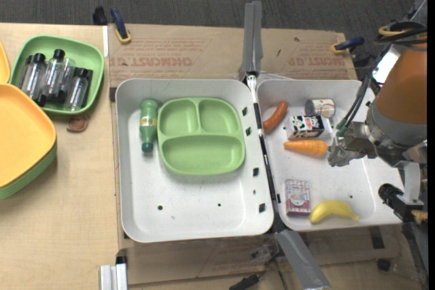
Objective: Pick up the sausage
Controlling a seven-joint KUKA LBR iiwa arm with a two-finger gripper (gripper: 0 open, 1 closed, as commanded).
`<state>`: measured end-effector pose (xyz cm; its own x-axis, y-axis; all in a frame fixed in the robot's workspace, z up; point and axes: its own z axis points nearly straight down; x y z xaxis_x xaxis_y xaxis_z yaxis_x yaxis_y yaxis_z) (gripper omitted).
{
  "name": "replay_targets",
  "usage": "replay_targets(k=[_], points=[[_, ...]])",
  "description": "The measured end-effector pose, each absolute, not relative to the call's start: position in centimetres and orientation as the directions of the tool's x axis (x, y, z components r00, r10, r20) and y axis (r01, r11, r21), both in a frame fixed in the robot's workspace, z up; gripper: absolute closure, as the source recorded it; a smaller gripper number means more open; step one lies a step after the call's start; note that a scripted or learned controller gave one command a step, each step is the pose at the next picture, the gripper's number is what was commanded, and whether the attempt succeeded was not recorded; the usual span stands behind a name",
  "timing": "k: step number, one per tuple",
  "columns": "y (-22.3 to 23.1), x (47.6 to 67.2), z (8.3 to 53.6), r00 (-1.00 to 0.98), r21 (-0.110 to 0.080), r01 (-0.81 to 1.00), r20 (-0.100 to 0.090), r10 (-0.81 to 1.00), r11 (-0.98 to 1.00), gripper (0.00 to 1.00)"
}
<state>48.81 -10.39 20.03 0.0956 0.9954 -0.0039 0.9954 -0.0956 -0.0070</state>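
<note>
Sausage lay tilted at right bin's upper-left, beside divider, above carrot. Gripper sat by carrot's tip; grip state: cannot tell. Sausage likely light, smooth, slippery; best pinched across middle.

I could read only the red print on the cardboard sheet behind the bins, upside down, something like "CHEMCYL GP"; the small packages' labels were too blurred.
</note>
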Motion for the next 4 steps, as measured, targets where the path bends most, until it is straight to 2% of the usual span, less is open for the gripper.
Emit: replay_targets(k=[2,3,4], points=[[-10.7,49.0,21.7,0.097,-0.008,0.995,-0.006,0.995,-0.097,1.0],[-15.5,50.4,9.1,-0.112,-0.002,0.994,0.001,0.994,0.112,1.0],[-17.5,47.7,9.1,-0.297,-0.002,0.955,0.002,0.955,0.297,1.0]])
